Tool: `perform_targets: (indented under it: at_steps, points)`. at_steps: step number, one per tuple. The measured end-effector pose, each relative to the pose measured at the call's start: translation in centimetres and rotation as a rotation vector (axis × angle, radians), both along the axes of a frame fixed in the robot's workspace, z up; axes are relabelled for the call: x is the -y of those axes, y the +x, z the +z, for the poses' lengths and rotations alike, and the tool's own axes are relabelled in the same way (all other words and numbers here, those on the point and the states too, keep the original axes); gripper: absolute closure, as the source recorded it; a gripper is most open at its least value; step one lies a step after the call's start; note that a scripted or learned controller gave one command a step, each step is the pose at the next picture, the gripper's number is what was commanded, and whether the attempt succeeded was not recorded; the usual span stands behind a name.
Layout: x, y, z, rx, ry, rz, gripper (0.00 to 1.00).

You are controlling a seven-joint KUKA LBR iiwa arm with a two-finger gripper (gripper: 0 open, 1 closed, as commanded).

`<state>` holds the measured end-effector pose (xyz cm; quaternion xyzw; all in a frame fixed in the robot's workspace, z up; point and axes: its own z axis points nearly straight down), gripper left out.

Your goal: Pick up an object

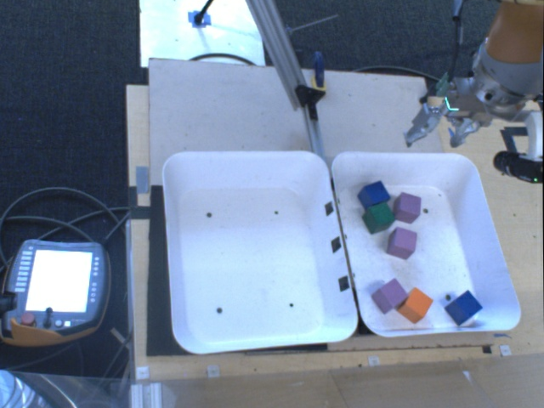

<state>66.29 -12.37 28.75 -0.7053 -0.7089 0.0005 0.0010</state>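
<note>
Claw (pixel 440 129) spread, nothing pinched, above right bin's (pixel 493 228) far rim; blocks (pixel 401 242) lower

Grey arm reaching from the right, pincer (pixel 442 130) empty, fingers spread apart

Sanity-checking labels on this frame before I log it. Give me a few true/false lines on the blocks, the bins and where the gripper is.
1. All the blocks lie in the right bin. True.
2. There are three purple blocks. True: one near the top, one mid-bin, one beside the orange block.
3. The gripper holds the green block. False: the green block sits in the bin against a blue block; nothing is between the fingers.
4. The gripper is over the left bin. False: it is above the right bin's far edge, over the bench.
5. There are two blue blocks. True: the second is near the front right corner.
</note>
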Motion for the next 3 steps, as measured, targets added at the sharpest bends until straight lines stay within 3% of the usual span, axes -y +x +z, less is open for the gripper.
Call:
perform_targets:
  at_steps: [1,3]
  points:
    - [0.0,0.1,0.3,0.004,-0.002,0.001,0.00]
    - [1.6,0.5,-11.2,-0.001,-0.001,-0.004,0.00]
